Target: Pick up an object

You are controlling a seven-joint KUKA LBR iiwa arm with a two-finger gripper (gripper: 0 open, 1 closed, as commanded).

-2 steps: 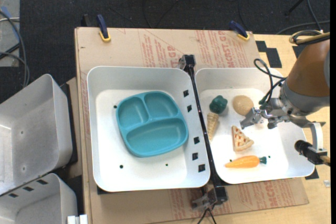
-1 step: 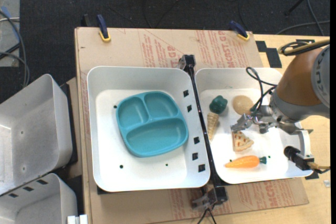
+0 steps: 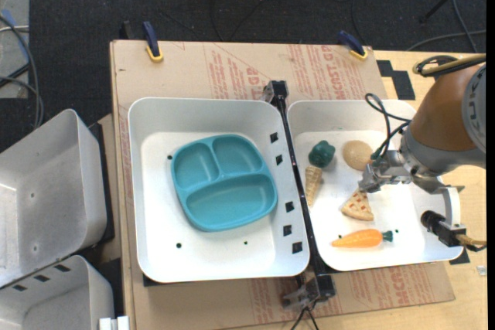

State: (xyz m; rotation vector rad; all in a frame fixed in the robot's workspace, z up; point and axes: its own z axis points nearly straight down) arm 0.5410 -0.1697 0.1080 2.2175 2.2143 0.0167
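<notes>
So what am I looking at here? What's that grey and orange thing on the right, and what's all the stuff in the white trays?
That is a robot arm, filmed by one camera above the bench. Its gripper hangs over the right bin, just above a toy pizza slice. Also in that bin are a toy carrot, an ice-cream cone, a dark green piece and a beige round piece. The left bin holds a blue divided plate. I cannot see anything gripped.

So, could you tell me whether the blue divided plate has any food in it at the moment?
Empty. All three compartments of the blue divided plate show bare; the toy foods lie in the right bin, not the left bin.
</notes>
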